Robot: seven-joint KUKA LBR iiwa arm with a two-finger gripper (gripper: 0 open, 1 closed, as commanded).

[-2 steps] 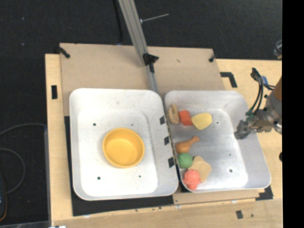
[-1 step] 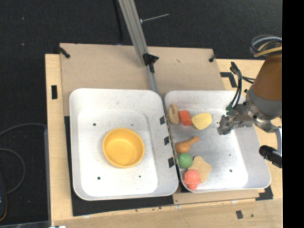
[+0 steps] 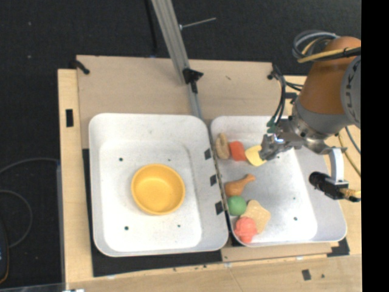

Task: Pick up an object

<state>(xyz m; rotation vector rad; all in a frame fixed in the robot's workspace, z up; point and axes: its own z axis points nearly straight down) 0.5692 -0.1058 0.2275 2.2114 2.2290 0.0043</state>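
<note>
The right bin (image 3: 304, 224) holds several toy foods along its left side. At the top lie a tan bread-like piece (image 3: 222, 146), an orange-red block (image 3: 237, 151) and a pale yellow piece (image 3: 255, 158). Lower down are a brown drumstick shape (image 3: 239, 185), a green ball (image 3: 237, 206), a beige piece (image 3: 259, 214) and a pink-red ball (image 3: 245, 229). My gripper (image 3: 268, 150) hangs low over the upper middle of this bin, its tip right at the yellow piece's upper right edge. Whether it touches that piece is unclear.
The left bin (image 3: 109, 139) holds a yellow bowl (image 3: 158, 189) near its middle. A grey metal pole (image 3: 173, 38) slants up from the bench behind the bins. A black cable fitting (image 3: 325, 184) sits over the right bin's right edge.
</note>
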